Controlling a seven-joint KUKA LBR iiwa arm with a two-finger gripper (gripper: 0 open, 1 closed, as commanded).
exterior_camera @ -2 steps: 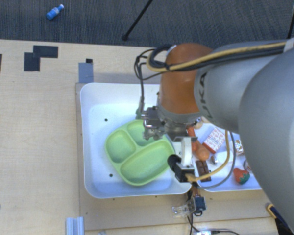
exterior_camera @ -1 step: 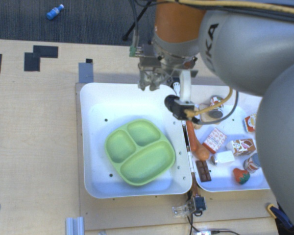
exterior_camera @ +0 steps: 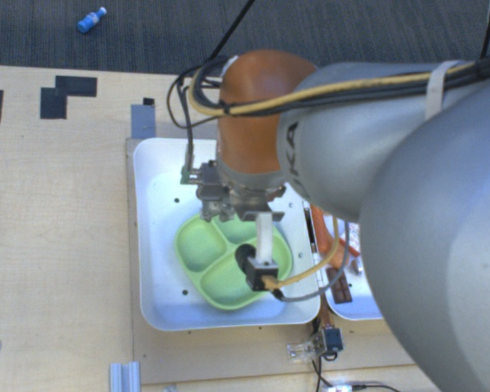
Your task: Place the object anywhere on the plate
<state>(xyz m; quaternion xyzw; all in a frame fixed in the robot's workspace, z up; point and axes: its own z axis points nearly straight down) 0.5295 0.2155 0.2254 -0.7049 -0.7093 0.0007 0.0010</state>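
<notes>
My pincer (exterior_camera: 233, 207) hangs over the green plate (exterior_camera: 198, 247), which lies in the left bin (exterior_camera: 147, 243). Looking down at this slant, my own orange band and grey wrist sit right on top of it, so I cannot tell whether it is wide, narrow or holding anything.

The plate is split into compartments. The two on its left and near side show plainly as pale green hollows. The far and right part is covered by my wrist and what hangs from it.

I cannot pick out the object I am to place. It may be under my wrist, on the hidden part of the plate or just above it, but nothing in this view settles that.

My arm swallows most of the right bin (exterior_camera: 351, 310), leaving a sliver of its white rim and floor. In that sliver I see an orange-red strip (exterior_camera: 313, 227) along the edge nearest the left bin and a brownish piece (exterior_camera: 340, 284) nearer the front, both cut off and too blurred to name.

Off the bench, a small blue thing (exterior_camera: 91, 20) lies on the dark floor at upper left.
</notes>
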